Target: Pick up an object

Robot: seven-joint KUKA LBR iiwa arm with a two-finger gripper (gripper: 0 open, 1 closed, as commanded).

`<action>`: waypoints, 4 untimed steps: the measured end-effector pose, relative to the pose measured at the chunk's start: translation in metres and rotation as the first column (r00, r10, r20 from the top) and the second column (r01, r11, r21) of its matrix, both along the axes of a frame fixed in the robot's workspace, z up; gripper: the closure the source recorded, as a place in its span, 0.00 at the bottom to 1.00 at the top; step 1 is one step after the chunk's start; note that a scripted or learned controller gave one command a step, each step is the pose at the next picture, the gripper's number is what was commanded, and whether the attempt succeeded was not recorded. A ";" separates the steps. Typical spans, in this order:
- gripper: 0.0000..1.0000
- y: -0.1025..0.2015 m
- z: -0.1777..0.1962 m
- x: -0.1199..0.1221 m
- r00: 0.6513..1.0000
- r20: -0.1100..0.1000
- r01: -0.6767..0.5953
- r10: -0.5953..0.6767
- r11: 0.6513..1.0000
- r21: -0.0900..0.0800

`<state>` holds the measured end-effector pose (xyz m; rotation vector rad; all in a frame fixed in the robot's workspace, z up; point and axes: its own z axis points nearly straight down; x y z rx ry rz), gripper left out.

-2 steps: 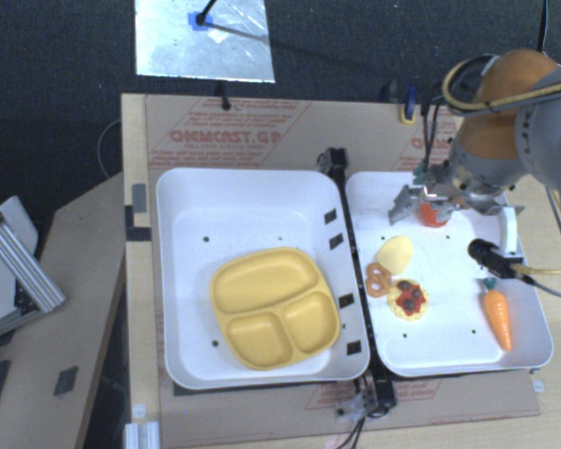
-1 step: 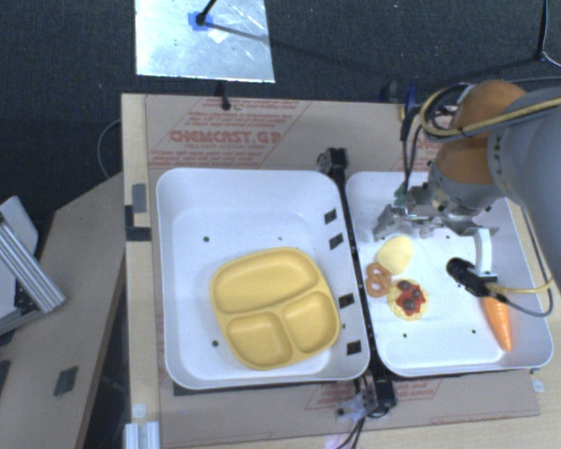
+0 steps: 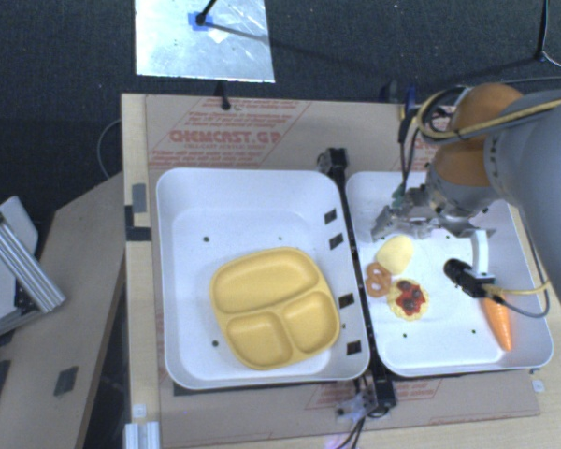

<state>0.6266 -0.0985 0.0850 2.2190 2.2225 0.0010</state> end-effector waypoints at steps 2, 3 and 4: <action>1.00 0.002 0.068 -0.008 1.000 0.003 0.001 -0.001 1.000 0.000; 1.00 0.001 0.122 -0.006 1.000 0.005 -0.003 0.003 1.000 -0.001; 1.00 0.047 0.118 -0.012 1.000 -0.001 -0.007 0.007 1.000 0.001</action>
